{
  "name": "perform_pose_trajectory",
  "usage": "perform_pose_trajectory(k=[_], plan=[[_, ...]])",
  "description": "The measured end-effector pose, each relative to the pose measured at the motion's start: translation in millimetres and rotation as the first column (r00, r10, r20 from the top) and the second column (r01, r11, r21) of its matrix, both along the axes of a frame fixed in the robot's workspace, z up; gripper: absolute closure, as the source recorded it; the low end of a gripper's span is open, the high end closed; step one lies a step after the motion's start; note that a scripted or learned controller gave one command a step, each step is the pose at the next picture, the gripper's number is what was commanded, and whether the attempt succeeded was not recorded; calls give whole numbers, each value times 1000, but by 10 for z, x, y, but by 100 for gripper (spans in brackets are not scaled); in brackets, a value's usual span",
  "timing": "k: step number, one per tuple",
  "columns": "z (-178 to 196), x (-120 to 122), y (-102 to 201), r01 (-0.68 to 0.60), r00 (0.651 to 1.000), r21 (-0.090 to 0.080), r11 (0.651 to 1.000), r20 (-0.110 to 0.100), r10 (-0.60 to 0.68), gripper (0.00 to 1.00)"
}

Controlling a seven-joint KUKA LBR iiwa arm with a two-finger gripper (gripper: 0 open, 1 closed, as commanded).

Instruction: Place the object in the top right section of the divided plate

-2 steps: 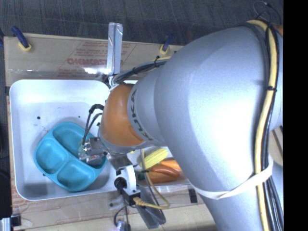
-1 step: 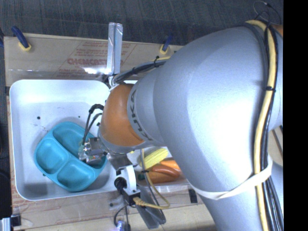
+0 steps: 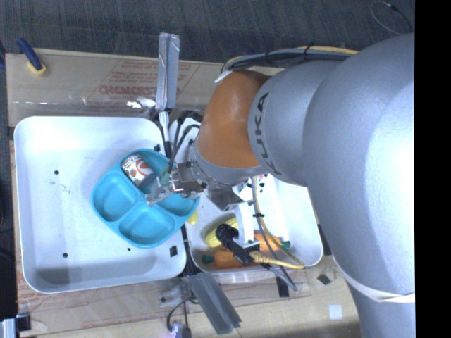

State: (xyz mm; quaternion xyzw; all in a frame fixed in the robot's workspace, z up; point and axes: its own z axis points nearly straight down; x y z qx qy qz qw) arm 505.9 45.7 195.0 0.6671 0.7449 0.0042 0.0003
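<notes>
Big grey robot arm (image 3: 352, 167) with orange band fills right side. Two-finger gripper (image 3: 161, 186) low over blue divided plastic plate (image 3: 144, 199) in left white bin (image 3: 49, 189). Can't tell grip. Small round can, white and orange (image 3: 135, 167), just up-left of gripper, in plate's top section. Mixed toys (image 3: 236, 248) right of gripper, in other bin.

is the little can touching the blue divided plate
Touching. The camera view shows the can lying inside the top right section of the blue divided plate, resting on its floor.

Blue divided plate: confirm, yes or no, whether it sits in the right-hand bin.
No, the blue divided plate lies in the left bin, beside its right wall.
</notes>
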Motion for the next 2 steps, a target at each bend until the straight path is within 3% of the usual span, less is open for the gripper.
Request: perform_pose_trajectory(k=[1,2], plan=[[-881,67,714,118,993,10,993,-2,-118,0],[-808,23,939,85,996,33,996,-14,-85,100]])
